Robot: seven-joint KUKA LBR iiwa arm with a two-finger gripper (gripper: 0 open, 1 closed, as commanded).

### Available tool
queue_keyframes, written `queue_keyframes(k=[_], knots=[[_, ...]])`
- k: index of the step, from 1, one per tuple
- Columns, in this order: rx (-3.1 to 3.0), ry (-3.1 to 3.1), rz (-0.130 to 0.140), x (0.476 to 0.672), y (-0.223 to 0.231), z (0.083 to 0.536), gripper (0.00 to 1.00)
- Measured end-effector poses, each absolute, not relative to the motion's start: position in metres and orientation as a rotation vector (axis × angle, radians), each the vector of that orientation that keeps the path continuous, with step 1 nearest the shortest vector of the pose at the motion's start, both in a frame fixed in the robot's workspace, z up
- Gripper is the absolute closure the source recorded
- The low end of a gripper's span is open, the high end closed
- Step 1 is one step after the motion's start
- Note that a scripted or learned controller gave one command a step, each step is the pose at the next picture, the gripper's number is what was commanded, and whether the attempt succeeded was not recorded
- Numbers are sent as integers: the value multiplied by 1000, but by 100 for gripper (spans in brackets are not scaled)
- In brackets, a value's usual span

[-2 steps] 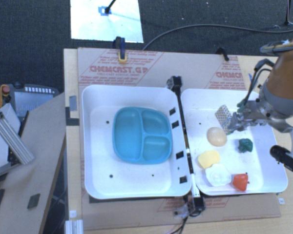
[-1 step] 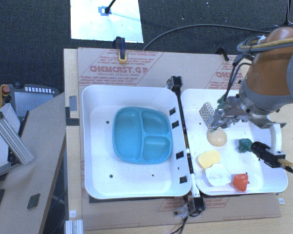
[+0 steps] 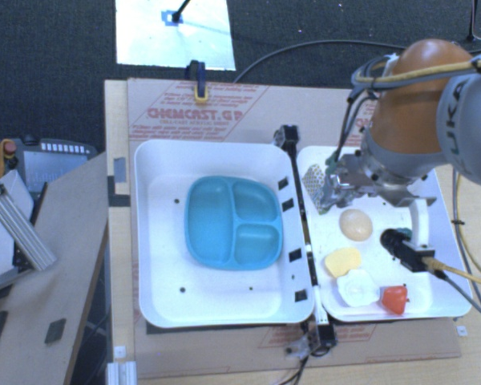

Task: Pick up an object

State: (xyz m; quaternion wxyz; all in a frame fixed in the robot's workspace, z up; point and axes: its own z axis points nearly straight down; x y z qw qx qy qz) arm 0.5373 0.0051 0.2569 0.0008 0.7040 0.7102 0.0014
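Gripper (image 3: 330, 189) hangs low in right bin (image 3: 445, 295), near beige egg-shaped piece (image 3: 356, 224), probably to grasp it; jaw state I cannot tell. Blue plate (image 3: 232, 221) lies in left bin (image 3: 156, 295).

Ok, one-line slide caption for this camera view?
Arm's gripper low over right bin beside beige egg; blue tray in left bin.
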Motion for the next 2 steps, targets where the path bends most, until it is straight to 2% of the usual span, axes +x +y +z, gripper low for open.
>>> queue_keyframes(k=[1,2], knots=[[2213,2232,1,546,48,238,100],[2213,2233,0,543,98,218,100]])
